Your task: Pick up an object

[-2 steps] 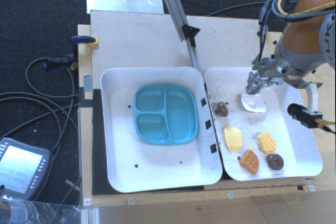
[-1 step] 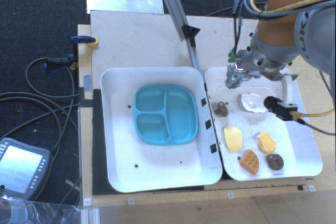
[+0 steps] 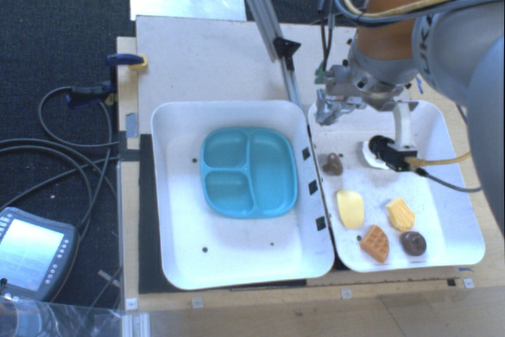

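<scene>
Camera view: claw [image 3: 330,113] tips blurred above right bin [image 3: 458,241], grip unreadable.

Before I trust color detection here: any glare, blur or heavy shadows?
Camera view: lighting even and soft, shadows faint; the white bins look bright but keep detail; the blue tray and food pieces are sharp; the gripper looks slightly soft.

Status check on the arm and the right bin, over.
Gripper above right bin's upper left corner, nothing seen held. Small brown piece just below it. Blue tray in left bin.
</scene>
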Motion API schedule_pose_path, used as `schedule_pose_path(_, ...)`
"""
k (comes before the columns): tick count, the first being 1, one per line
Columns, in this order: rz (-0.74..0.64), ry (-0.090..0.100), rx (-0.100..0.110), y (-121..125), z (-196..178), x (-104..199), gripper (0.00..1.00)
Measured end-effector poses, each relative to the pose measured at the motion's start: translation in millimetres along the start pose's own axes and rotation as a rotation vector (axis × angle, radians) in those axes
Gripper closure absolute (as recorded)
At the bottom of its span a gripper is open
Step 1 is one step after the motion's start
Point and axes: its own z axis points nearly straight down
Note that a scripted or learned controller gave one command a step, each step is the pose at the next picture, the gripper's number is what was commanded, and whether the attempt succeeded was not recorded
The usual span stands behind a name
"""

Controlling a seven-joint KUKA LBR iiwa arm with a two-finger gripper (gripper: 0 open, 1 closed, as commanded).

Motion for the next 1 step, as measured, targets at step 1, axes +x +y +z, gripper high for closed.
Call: schedule_pose_path(1, 0.001, -0.001, 0.001, 14.1, 6.4, 40.7, 1.0)
